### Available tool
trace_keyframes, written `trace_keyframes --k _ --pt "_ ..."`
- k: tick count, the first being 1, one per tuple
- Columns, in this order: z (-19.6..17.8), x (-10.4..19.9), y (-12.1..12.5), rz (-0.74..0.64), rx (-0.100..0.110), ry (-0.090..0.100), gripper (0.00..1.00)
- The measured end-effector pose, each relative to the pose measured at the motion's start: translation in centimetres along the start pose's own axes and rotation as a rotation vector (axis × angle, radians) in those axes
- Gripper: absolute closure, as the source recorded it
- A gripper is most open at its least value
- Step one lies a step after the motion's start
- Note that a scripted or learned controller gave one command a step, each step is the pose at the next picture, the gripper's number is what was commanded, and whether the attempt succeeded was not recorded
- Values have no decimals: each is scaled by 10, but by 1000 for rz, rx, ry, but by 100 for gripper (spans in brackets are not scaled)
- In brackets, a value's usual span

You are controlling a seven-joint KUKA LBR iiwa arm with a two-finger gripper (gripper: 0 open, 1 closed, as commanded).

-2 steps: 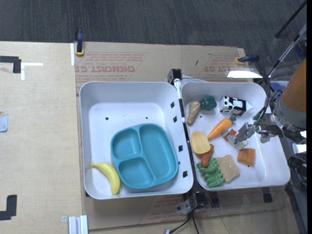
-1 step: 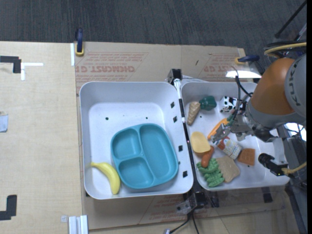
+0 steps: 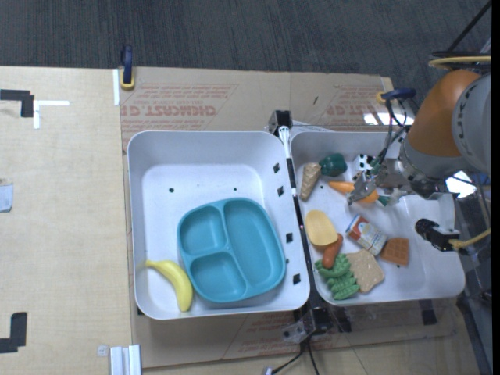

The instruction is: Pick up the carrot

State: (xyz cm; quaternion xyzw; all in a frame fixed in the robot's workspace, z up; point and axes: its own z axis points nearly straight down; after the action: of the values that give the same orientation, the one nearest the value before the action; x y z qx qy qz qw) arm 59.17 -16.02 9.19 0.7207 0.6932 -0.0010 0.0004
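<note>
Jaws just beside one carrot, inside right bin of two

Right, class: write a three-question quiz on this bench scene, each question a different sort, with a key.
1. True or false: the banana lies in the same bin as the blue divided plate.
2. Multiple choice: the carrot lies in the right bin closest to
A) the green broccoli
B) the claw
C) the slice of toast
3. Fill in: the blue divided plate has ___ compartments.

Key
1. True; both are in the left bin.
2. B; the carrot lies just left of the claw, in the far part of the bin.
3. Three.
</note>
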Motion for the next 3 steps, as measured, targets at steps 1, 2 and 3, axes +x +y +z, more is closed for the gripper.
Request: trace_keyframes --k 1,2,3 --pt "-9 0 0 0 -1 -1 100" --pt "-9 0 0 0 -1 -1 0" --pt "6 16 40 247 39 -1 0"
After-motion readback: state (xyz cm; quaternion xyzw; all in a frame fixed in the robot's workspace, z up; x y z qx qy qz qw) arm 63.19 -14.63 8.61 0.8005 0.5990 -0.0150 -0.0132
